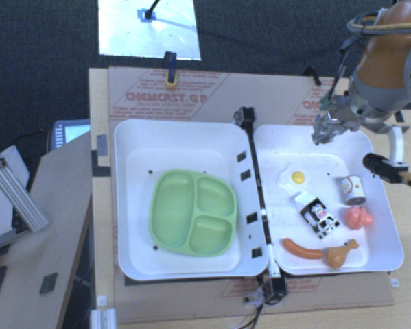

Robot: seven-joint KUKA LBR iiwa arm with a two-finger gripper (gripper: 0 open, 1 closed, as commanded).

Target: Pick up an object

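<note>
Candidate objects all lie in the right bin (380, 249), lower right of the frame: a toy fried egg (293, 179) near its centre, a small can (353, 190) to the right of that, a black-and-white cow-pattern carton (319, 216) below the egg, a pink toy (359, 217) beside the carton, and a sausage (302, 249) and drumstick (341, 253) touching end to end along the lower wall. The gripper (325, 131) hangs over the bin's upper rim, apart from every item; it carries nothing, and whether its jaws are apart or together cannot be told at this resolution. Judgement: the approach step is in hand, no pick made. The next move calls for travel down-frame over one item, then descent. The left bin (133, 149) holds a green divided plate (193, 212).
</note>
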